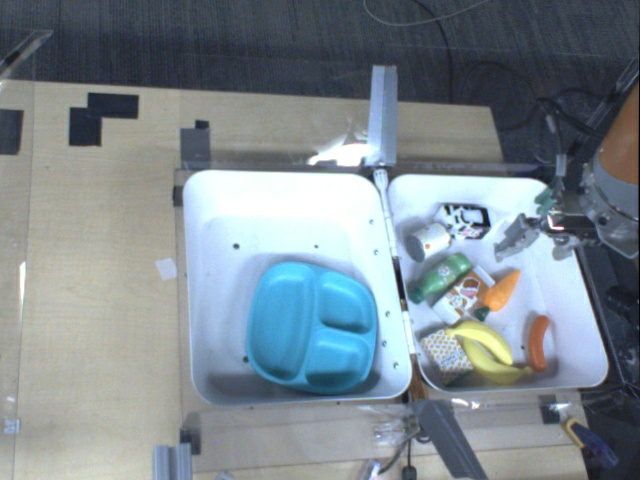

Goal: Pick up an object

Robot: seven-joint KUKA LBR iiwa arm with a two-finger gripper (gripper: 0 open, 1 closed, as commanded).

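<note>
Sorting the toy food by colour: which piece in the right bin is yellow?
The banana, lying near the right bin's front edge. The carrot is orange and the sausage beside it is red-orange.

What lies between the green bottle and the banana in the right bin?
In the camera view, a small printed packet lies between the green bottle and the banana, beside the carrot.

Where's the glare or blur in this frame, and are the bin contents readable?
Camera view: blown-out glare at the back rim of the left bin; soft shadow under the blue plate; the gripper and arm at the right edge look blurred; banana and carrot in the right bin read clearly, small labels do not.
</note>
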